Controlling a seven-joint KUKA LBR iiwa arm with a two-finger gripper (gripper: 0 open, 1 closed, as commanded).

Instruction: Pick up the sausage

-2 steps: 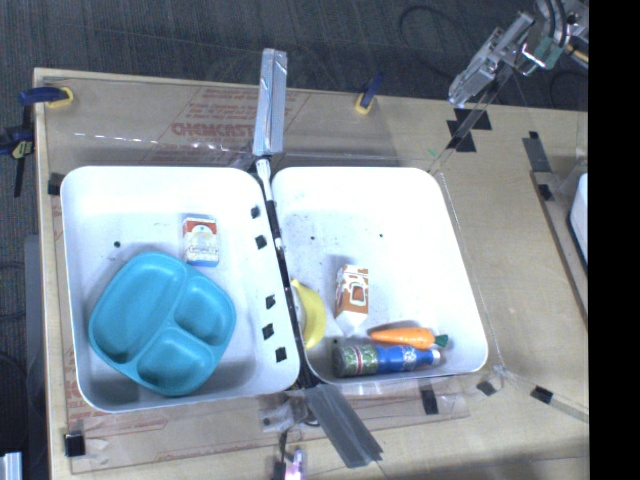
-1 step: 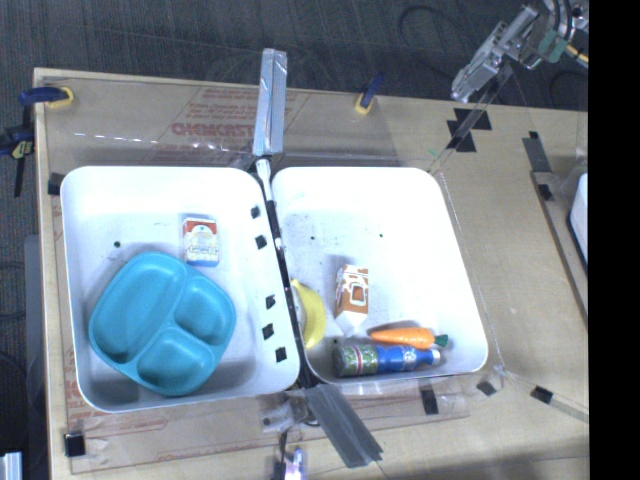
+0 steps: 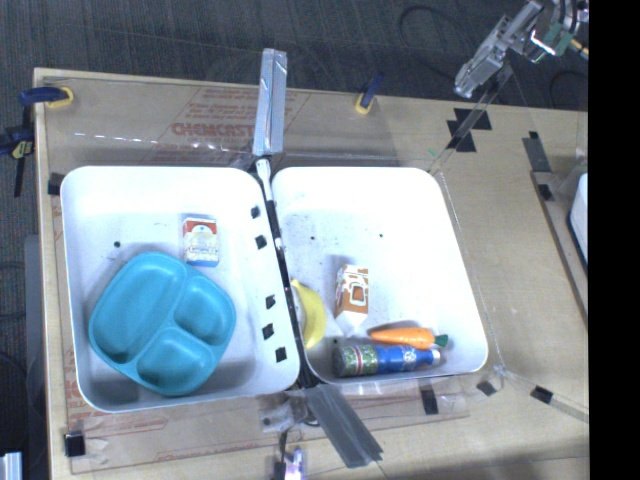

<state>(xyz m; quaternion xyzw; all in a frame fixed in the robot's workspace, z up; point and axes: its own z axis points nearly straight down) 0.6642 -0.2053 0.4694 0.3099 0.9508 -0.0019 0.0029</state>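
My gripper hangs high at the top right, above the bench and beyond the far right corner of the right bin, well away from everything in it. Along that bin's near wall lies an orange elongated item with a green tip. A dark green cylinder with a blue end lies on its side just in front of it. I cannot tell which of these is the sausage. An orange-and-white carton stands behind them, and a yellow curved item rests against the divider.
The left bin holds a blue divided plate at its near side and a small red-and-white box behind it. A grey bar runs from the divider toward the back of the bench.
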